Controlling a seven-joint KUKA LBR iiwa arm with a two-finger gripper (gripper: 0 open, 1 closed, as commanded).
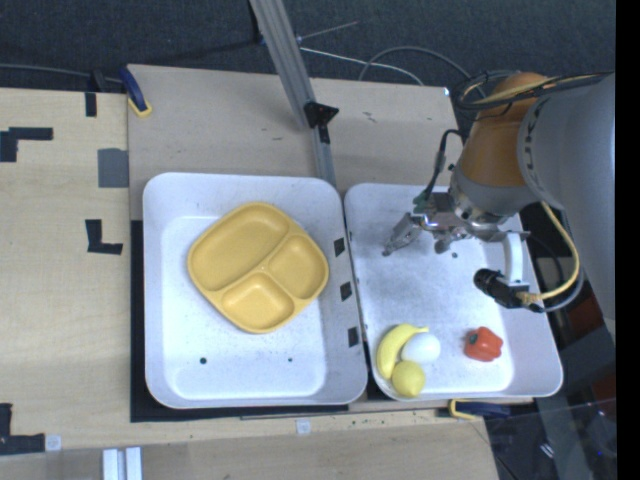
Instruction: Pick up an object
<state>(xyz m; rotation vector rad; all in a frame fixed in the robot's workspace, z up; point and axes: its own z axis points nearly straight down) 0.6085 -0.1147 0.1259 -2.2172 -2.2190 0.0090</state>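
My gripper (418,239) hangs over the upper part of the right bin (400,208), its two fingers spread apart and open, with nothing between them. At the bin's front edge lie a yellow banana (394,344), a white egg-shaped object (423,348) and a yellow lemon (408,378), bunched together. A small red pepper (483,344) sits to their right. All of these are well below the gripper in the view, apart from it.
A yellow divided plate (258,266) lies in the left bin (165,368). A grey pole (290,63) slants down from the top to between the bins. The arm's orange band (495,148) and grey body fill the upper right.
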